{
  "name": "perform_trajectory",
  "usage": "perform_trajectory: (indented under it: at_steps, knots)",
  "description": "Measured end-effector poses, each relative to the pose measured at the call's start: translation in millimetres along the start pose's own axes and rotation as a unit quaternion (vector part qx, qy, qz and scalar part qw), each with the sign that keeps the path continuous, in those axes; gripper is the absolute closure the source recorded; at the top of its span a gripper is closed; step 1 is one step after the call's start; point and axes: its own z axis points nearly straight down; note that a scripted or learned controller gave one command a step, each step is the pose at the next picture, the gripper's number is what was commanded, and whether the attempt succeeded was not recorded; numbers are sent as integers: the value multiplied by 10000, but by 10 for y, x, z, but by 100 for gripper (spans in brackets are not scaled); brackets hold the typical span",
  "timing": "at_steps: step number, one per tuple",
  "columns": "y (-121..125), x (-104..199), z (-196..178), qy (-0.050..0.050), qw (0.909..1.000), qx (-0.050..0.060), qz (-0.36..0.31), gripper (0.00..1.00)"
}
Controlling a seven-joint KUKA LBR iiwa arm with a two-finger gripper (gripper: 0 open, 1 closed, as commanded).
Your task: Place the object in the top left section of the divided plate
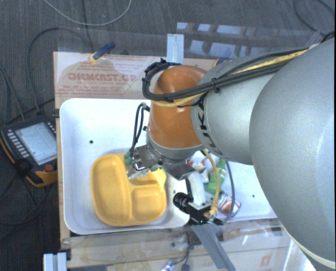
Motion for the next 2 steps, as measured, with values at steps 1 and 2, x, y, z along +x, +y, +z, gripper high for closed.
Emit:
perform_trajectory:
  at_steps: [1, 2]
  knots:
    - [-343, -1330, 211, -10, 9743, 0, 2251, 100]
    - [-166, -609, 220, -7, 9225, 15, 3860, 100]
